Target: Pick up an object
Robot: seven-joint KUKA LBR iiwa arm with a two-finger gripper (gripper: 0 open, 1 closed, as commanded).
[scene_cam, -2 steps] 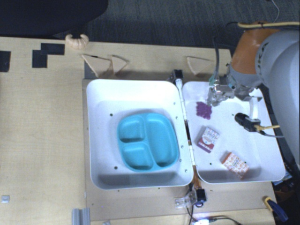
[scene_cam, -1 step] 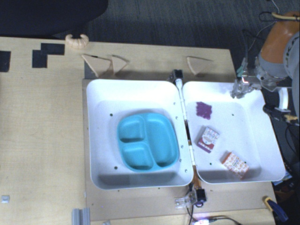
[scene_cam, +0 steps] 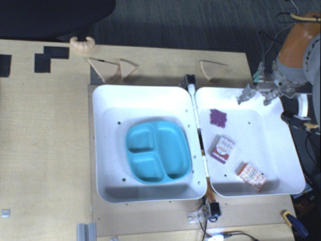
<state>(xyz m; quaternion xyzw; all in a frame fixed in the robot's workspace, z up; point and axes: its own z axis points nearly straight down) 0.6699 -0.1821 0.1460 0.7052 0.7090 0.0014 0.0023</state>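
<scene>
The pincer [scene_cam: 257, 95] is seen spread wide, holding nothing; the small carton [scene_cam: 222, 149], judged light and stiff, is best gripped across its flat sides.

Open floor in right bin [scene_cam: 281, 134] around purple piece [scene_cam: 217, 117], two packets [scene_cam: 222, 149].

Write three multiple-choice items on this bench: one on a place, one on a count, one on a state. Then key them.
1. Where does the blue divided tray lie?
A. left bin
B. right bin
C. bare bench

2. How many loose items lie in the right bin?
A. one
B. three
C. five

3. How does the gripper stand?
A. open, over the right bin's far edge
B. clamped on the tray
C. inside the left bin

Key: 1 A, it sits in the left bin. 2 B, purple piece and two packets. 3 A, fingers apart, nothing between.
</scene>
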